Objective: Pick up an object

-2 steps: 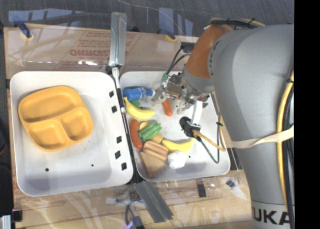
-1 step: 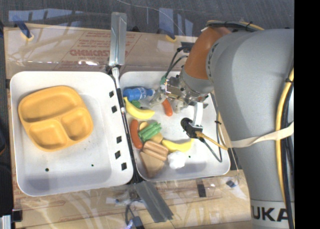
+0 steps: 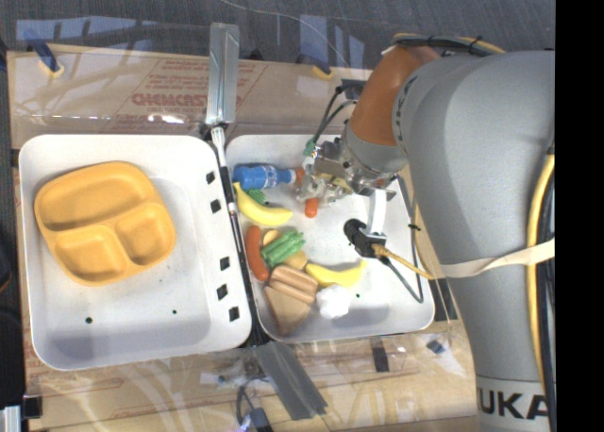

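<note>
claw (image 3: 316, 190) low in right bin (image 3: 396, 312), open or closed: cannot tell. small orange piece (image 3: 310, 207) just beneath, blue bottle (image 3: 260, 176) and banana (image 3: 262, 210) close to its left. best to drop straight onto the orange piece, steering wide of the banana.

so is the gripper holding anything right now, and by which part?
Cannot tell. The gripper sits low in the right bin beside the blue bottle and a banana, with the wrist blocking the grasp.
</note>
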`<control>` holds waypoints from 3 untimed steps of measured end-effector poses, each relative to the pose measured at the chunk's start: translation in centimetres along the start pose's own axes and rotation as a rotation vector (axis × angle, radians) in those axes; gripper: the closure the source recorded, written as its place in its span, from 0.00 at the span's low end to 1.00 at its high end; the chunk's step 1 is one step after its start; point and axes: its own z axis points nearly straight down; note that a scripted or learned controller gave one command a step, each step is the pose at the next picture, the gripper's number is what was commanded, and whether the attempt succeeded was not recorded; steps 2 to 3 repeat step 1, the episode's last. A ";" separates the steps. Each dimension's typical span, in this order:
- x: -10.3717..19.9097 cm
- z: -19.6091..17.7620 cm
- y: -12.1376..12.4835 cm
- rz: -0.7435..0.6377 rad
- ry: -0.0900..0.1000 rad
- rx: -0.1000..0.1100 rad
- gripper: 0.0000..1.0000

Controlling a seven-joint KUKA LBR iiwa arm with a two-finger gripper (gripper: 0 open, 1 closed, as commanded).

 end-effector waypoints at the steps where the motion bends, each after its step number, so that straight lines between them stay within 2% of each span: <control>1: 6.5 -10.6 1.1 0.064 0.003 -0.012 1.00; 3: 6.5 -10.6 1.1 0.064 0.003 -0.012 1.00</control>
